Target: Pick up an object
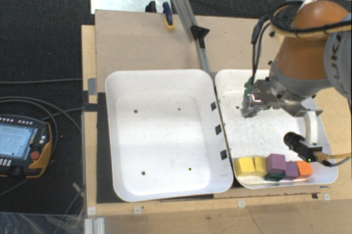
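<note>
Gripper (250, 106) over bare middle of right bin (231, 84), well apart from blocks (275, 167). Open/closed: can't tell, wrist hides it. Blocks bunched at near edge, prob. awkward to reach w/ wall so close.

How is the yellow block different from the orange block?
The yellow block is wider and lies at the left end of the row; the orange block is smaller and lies at the right end. The yellow block looks like two pieces side by side, while the orange block looks like one piece. Both lie along the near edge of the right bin, away from the claw.
</note>
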`<action>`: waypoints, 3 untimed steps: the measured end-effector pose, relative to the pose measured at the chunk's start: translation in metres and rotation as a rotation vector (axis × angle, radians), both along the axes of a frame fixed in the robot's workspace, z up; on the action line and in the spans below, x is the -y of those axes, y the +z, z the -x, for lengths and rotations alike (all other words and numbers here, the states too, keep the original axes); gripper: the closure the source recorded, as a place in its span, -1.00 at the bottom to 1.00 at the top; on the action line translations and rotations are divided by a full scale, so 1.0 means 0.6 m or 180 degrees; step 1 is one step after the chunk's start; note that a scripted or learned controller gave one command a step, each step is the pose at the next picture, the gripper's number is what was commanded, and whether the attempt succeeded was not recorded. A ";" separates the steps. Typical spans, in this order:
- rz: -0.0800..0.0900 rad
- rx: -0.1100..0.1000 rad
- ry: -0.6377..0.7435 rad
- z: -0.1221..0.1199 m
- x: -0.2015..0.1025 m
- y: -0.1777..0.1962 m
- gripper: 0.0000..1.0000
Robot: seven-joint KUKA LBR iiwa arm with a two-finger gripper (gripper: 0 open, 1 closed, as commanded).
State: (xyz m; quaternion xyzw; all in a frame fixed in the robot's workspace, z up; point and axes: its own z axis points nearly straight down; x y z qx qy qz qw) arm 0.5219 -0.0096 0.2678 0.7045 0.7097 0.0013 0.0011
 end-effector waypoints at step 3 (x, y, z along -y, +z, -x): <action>0.0008 -0.0008 -0.0045 -0.086 -0.052 -0.007 1.00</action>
